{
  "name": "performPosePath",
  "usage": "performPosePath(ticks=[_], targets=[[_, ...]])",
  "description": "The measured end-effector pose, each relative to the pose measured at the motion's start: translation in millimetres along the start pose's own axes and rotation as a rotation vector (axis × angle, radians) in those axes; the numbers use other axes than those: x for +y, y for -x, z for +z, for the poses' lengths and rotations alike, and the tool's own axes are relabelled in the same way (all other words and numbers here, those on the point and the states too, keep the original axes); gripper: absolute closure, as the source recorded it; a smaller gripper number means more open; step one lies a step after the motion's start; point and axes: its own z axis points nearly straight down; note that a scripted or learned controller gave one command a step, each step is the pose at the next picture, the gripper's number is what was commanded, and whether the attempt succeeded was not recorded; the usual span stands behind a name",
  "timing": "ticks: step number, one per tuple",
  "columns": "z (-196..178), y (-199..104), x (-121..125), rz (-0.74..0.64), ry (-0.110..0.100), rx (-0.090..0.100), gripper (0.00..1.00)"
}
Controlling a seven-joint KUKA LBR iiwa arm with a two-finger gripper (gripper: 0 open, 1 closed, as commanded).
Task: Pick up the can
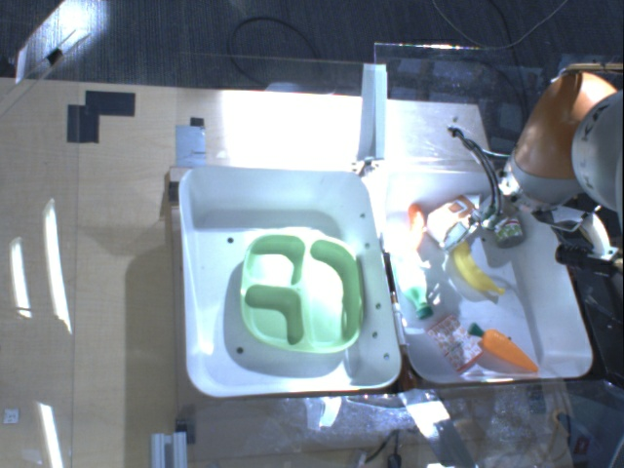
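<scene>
Two white bins sit side by side on a pale wooden bench, sunlight glaring across their far edge. Over the right bin the gripper hangs low; whether it is apart or together cannot be told. Touching it on the left lies the one can, orange and white, its label unreadable. Just below: one banana, then one carrot, one printed packet, one small green item. One green divided tray fills the left bin. The arm bends in from the right.
</scene>
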Motion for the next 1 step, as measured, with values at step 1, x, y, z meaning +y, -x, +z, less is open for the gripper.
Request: performPosePath(ticks=[1], targets=[[-14.8, 1.5, 4.9, -0.006, 0.012, -0.013, 1.00]])
